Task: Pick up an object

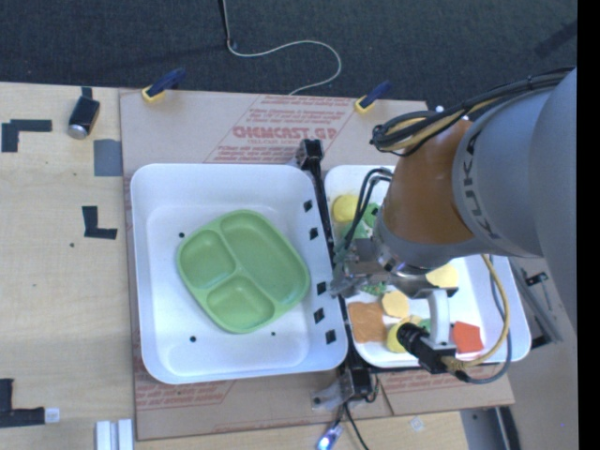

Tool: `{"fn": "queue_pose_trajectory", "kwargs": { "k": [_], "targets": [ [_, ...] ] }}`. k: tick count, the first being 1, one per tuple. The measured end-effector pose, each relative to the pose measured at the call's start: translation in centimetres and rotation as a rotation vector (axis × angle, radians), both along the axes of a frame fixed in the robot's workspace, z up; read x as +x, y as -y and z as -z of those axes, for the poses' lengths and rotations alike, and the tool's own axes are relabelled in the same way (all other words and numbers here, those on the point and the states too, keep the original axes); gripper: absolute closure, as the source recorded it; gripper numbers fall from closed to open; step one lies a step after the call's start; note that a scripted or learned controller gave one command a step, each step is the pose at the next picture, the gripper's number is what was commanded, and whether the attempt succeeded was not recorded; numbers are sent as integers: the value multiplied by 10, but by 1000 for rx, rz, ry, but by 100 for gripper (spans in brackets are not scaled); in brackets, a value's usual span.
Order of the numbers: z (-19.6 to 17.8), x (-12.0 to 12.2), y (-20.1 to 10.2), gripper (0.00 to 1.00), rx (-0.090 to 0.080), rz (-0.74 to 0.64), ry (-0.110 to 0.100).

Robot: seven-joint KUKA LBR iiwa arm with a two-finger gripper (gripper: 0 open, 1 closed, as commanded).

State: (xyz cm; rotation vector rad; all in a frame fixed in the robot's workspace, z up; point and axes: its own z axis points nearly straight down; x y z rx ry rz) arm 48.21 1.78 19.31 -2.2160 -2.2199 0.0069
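Pincer (pixel 361 279) state unclear, low in the right bin (pixel 502 350); objects there too jumbled to judge axes.

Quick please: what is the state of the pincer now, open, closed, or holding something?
Pincer: cannot be told. It is low over the right bin, among small food-like objects, with the arm's wrist covering it.

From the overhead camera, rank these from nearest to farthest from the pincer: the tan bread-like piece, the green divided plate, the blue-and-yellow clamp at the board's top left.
The pincer is low over the right bin's left side.
1. Tan bread-like piece: just below it, in the right bin.
2. Green divided plate: to its left, in the left bin.
3. Blue-and-yellow clamp: far up-left, on the board's edge.
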Motion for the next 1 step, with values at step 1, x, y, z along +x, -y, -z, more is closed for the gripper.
{"fn": "queue_pose_trajectory", "kwargs": {
  "k": [1],
  "targets": [
    [-79,2,-77,100,1,-6,10]
  ]
}}
